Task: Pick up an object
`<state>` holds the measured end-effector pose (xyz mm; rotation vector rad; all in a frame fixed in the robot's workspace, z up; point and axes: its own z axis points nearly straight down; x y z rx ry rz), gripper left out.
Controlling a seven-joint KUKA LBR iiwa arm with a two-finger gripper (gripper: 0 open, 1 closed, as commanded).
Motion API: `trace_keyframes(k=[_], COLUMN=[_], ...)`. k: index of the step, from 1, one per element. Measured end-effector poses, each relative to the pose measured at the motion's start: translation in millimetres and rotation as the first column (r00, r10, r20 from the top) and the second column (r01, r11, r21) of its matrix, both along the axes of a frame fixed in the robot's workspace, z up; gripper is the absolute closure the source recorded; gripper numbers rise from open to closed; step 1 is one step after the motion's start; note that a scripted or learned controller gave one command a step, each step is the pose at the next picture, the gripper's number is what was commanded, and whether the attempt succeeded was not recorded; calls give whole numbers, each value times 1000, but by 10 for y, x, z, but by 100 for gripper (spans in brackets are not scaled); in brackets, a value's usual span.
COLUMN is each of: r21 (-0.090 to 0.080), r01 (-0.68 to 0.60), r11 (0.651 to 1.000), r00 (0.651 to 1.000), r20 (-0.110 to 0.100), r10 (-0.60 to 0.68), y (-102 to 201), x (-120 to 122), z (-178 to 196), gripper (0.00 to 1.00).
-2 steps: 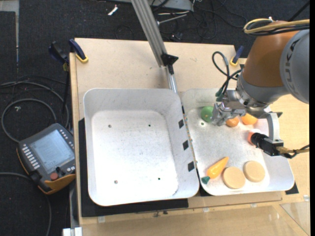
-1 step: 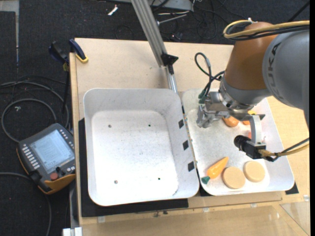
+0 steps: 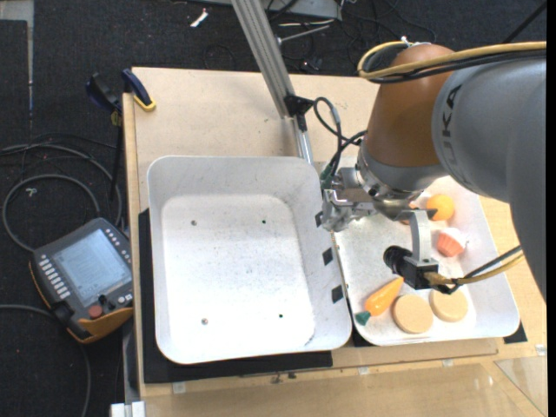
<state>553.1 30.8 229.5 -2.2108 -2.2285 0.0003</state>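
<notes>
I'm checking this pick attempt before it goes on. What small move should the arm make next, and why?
Probably lower the gripper toward the carrot: it sits above the right bin near the divider, with the toys lying nearer the camera, untouched.

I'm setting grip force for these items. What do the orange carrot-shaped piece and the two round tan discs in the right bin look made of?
Carrot-shaped piece: looks like moulded plastic toy food, with a smooth, even orange body and a green tip. Two tan discs: matte, uniform beige with flat faces, so likely plastic or wood; the view leaves that open. All seem rigid, though softness cannot be judged here.
</notes>
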Motion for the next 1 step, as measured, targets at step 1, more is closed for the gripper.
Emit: trace_keyframes(k=[1], r21=[0], r01=[0], r11=[1000], r00=[1000], r20=[-1], r10=[0], y=[461], x=[-178], z=[-81], gripper=[100])
